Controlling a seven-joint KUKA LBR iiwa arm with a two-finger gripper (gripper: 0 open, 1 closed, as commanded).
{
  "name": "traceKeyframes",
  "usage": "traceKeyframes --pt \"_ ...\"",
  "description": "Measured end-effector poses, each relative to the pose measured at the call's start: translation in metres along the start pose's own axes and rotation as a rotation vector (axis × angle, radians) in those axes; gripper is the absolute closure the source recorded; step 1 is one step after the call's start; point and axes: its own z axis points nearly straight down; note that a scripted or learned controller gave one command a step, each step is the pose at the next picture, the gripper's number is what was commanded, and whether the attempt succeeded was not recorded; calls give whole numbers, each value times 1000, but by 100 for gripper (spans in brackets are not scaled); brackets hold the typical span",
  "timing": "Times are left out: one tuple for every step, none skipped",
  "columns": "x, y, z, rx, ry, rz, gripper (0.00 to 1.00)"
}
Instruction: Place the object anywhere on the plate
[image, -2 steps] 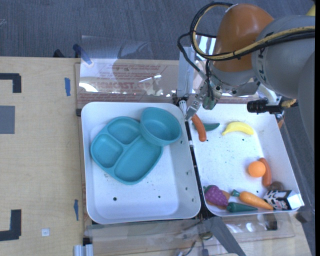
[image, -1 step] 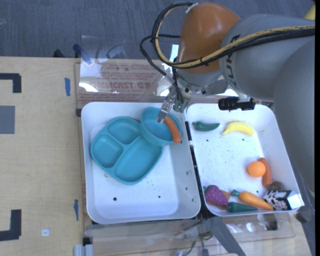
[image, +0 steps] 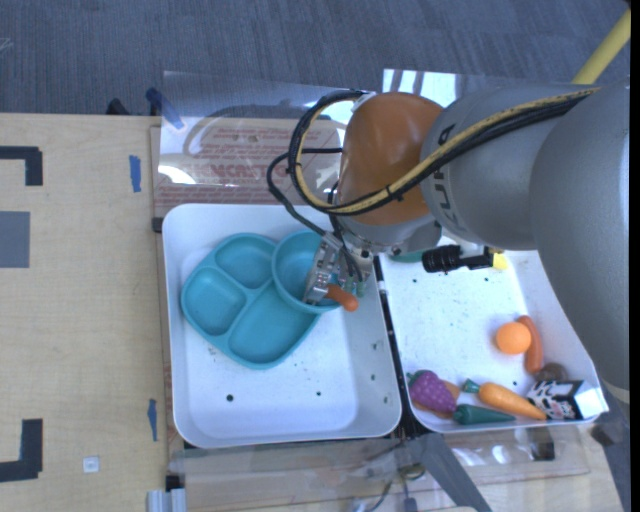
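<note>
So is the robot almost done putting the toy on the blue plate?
Nearly. The gripper hangs over the edge of the blue divided plastic plate, with a small orange object at its tip. Whether it's gripped is unclear. Left: dropping it on the plate.

The bench (image: 70, 300) bears two white bins side by side, the left bin (image: 270, 400) and the right bin (image: 450, 320).

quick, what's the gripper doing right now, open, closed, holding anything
Gripper: over the right edge of the blue plate in the left bin; a small orange object sits at its tip. Open or shut, and whether it holds that object: cannot be told.
</note>
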Motion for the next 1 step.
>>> traceKeyframes --pt "-1 0 -1 -1 -2 1 0"
